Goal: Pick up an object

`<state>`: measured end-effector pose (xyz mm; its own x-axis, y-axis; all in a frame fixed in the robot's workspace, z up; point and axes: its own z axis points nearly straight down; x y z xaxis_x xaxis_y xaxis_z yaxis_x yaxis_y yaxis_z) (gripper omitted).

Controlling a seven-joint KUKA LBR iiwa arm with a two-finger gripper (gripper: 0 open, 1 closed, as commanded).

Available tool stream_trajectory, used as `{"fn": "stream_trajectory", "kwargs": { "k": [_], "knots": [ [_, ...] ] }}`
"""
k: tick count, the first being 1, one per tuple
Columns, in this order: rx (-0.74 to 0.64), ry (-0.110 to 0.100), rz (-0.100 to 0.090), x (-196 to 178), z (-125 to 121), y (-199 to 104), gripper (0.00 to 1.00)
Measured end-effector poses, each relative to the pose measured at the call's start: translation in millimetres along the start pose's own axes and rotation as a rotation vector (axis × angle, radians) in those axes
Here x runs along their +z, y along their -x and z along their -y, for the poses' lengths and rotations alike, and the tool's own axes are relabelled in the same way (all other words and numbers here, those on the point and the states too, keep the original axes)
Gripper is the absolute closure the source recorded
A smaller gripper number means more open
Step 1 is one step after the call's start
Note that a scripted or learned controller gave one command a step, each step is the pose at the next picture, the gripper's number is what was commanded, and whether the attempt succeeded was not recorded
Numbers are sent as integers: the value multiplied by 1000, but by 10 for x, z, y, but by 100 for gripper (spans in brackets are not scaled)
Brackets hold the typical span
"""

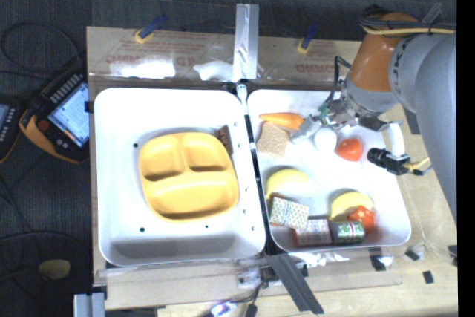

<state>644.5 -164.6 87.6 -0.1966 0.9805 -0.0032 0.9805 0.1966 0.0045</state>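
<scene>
My gripper hangs low over the back of the right bin, under the orange wrist band. Just below it lies a small white egg-shaped object, touching or nearly touching it. An orange carrot lies to its left, beside a tan bread slice. A red tomato sits to the right of the white object. Nothing is lifted off the bin floor.
The right bin's front holds two yellow rounded pieces, a patterned packet, a small can and a red piece. The left bin holds a yellow divided tray. The grey arm covers the right rim.
</scene>
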Motion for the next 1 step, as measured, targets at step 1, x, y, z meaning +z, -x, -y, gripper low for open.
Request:
{"fn": "stream_trajectory", "kwargs": {
  "k": [1],
  "knots": [
    [-155,2,1,-12,529,336,0]
  ]
}}
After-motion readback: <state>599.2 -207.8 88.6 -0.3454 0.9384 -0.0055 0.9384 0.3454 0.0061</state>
